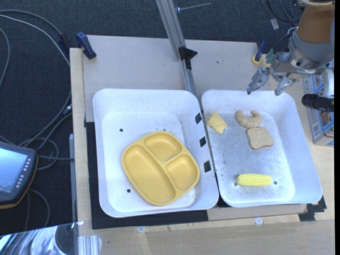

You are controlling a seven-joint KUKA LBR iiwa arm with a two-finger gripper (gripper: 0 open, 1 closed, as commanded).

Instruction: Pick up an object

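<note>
Now, look at these things one by one:

Croissant (248, 119): this is your nearest thing to grab. It sits near the back of the right bin (303, 142). It lies just below the claw as you see it, a bit toward the middle of the bin. It is a curved, bumpy, tan roll, and its long way runs side to side.

Claw (267, 86): it hangs over the back rim of the right bin. Its two fingers are spread wide, and nothing is between them.

Toast (259, 137): flat, brown, touching the croissant's front side.

Cheese (216, 122): a small, pale yellow wedge, left of the croissant.

Corn (254, 180): long, bumpy, yellow, near the front, lying side to side.

Plate (160, 167): smooth and yellow with three parts, in the left bin (106, 116).
</note>
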